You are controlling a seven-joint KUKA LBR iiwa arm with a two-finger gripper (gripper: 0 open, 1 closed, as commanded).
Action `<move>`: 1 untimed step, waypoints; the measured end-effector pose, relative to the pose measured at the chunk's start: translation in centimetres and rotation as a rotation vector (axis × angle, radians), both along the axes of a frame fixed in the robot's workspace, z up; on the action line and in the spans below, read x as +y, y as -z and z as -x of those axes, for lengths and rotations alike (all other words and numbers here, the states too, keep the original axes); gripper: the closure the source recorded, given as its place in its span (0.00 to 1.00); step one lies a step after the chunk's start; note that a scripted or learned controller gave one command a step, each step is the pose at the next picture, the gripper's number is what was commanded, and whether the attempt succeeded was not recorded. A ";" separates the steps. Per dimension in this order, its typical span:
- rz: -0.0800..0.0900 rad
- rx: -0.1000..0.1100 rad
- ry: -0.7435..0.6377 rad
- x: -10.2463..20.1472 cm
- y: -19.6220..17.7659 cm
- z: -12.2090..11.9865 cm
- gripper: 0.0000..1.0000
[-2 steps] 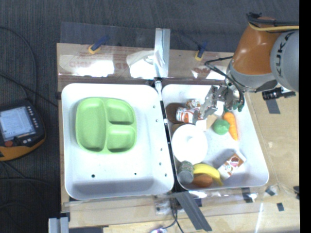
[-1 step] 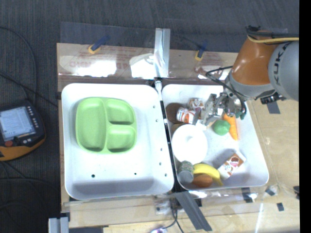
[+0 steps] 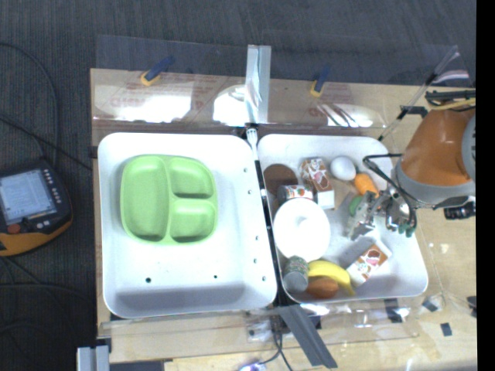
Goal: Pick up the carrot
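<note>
The carrot [image 3: 366,184] is a small orange piece in the right bin [image 3: 410,280], lying near the back right, just right of a white egg [image 3: 343,167]. My gripper [image 3: 373,219] hangs low over the bin's right side, a little in front of the carrot and close to it. The view does not show the carrot between the jaws. The arm's orange band [image 3: 435,154] sits to the right of the carrot, over the bin's rim.
The right bin also holds a white bowl [image 3: 302,227], a banana [image 3: 331,272], a brown fruit [image 3: 323,287], small cartons [image 3: 368,262] [image 3: 315,174] and a dark brown item [image 3: 280,178]. In the left bin [image 3: 124,284] lies a green divided plate [image 3: 166,198].
</note>
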State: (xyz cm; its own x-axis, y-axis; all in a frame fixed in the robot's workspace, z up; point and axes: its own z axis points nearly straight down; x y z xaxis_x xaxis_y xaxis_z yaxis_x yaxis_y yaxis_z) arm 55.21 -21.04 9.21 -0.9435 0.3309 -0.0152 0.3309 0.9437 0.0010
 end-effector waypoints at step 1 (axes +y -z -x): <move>0.002 0.004 -0.204 -1.2 0.1 -3.4 1.00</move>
State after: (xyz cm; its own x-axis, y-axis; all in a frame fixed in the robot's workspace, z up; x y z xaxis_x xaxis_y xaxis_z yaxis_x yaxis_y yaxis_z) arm 58.62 -22.22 9.15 -0.9910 0.1331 -0.0118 0.1332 0.9911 -0.0021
